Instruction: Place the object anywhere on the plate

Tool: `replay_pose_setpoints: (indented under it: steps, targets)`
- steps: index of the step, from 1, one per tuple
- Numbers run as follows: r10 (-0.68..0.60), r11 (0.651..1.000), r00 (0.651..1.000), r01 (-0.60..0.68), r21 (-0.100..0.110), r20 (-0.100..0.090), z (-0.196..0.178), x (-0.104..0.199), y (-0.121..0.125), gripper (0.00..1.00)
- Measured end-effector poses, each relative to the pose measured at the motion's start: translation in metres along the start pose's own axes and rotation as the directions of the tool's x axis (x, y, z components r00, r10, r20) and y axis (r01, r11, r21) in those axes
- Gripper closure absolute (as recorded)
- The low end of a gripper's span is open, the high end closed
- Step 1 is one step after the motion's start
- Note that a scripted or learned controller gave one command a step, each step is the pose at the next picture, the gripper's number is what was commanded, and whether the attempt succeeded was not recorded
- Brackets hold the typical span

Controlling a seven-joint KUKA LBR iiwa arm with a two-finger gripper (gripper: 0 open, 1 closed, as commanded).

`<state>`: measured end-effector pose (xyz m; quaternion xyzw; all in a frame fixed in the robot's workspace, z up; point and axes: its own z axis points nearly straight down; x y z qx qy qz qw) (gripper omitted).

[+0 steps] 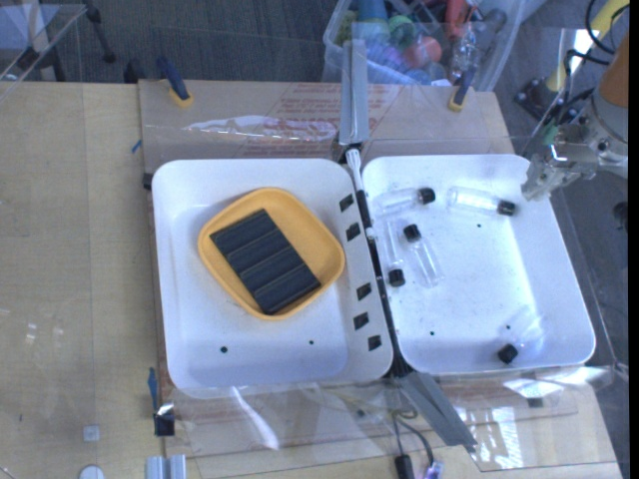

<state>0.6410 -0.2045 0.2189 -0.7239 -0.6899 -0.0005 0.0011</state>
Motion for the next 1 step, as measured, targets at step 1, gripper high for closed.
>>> replay_pose_setpoints:
  steps: [1]
  targets:
    - [0.0, 1.0, 1.0, 0.0, 0.0, 0.0, 0.0, -0.0001, 0.0, 0.0]
